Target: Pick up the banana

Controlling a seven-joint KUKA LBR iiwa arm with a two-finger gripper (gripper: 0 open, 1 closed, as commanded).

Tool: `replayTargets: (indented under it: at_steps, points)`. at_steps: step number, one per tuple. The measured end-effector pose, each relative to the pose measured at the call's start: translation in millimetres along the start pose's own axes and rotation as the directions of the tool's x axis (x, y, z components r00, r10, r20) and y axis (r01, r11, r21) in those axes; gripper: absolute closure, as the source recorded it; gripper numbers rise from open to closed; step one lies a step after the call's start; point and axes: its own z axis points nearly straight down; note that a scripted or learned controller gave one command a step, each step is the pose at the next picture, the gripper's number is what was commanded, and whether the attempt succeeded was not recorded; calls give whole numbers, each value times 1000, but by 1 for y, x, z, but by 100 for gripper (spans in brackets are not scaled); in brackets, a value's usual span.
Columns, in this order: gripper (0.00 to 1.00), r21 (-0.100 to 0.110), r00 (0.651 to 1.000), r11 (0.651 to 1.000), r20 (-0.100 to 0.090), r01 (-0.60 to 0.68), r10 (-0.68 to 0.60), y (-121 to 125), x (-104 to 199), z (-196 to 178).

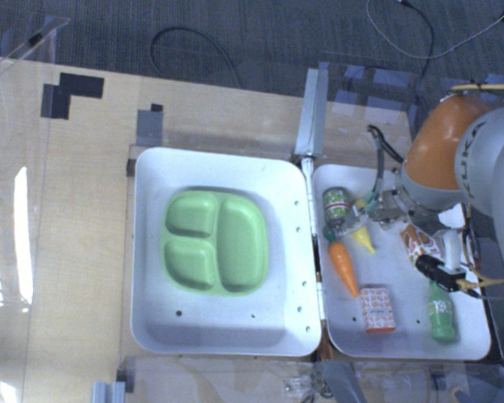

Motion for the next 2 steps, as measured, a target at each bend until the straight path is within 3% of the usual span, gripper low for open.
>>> replayTargets:
  at_steps: [1,2]
  points:
    - [100,-4,1000,1000,-3,2,-2,2,1,-10]
    - [100,3,987,987,-2,-158,158,47,59,-97]
